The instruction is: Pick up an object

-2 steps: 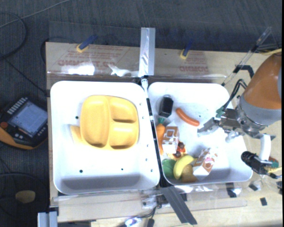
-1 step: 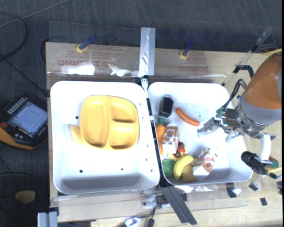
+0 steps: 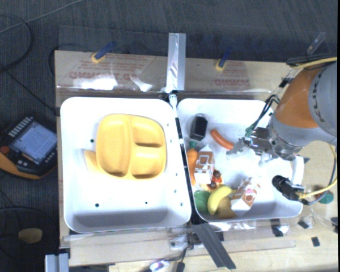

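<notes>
The right bin (image 3: pixel 238 107) holds several small items. A black block (image 3: pixel 197 127) lies near its back left, with an orange sausage-shaped piece (image 3: pixel 221 139) just right of it. Toward the front sit a small printed carton (image 3: pixel 204 164), a yellow banana (image 3: pixel 220 199), a green piece (image 3: pixel 201 200) and a white and red carton (image 3: pixel 246 194). My gripper (image 3: pixel 250 147) hangs over the middle right of this bin, just right of the orange piece and above bare bin floor. I see nothing held in it.
The left bin (image 3: pixel 73 152) carries a yellow divided plate (image 3: pixel 130 145). An orange carrot (image 3: pixel 191 160) lies along the right bin's left wall. The grey arm with its orange band (image 3: pixel 297 103) covers the right bin's right side. A handheld pendant (image 3: pixel 25 146) lies off the bench at left.
</notes>
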You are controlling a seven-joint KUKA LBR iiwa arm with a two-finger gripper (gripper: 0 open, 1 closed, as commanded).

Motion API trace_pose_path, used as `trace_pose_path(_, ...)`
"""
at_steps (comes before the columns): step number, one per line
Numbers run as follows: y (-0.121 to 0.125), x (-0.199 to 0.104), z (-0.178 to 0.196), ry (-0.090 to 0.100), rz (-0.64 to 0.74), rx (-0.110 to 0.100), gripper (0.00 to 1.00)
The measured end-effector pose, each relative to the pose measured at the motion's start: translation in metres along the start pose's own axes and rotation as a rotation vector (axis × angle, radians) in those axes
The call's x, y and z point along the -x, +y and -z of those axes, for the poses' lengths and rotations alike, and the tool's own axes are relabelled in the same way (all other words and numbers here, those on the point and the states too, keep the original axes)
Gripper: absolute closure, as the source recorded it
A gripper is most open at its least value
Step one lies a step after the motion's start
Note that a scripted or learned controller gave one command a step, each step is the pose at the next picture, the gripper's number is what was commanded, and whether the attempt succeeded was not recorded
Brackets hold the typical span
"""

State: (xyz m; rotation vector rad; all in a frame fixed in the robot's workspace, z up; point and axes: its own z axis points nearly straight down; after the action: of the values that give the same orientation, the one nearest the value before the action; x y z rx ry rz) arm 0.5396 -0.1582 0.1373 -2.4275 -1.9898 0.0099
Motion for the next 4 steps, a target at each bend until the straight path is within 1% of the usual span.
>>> trace_pose_path(1,0.1,-0.026,-0.048,-0.004,0.17,0.015,0.0)
trace_pose_path(2,0.116,-0.081,-0.045,-0.011,0.33,0.009,0.0)
trace_pose_path(3,0.115,-0.084,-0.038,-0.007,0.334,0.005,1.0)
trace_pose_path(4,0.107,-0.123,0.104,-0.001,0.245,0.004,1.0)
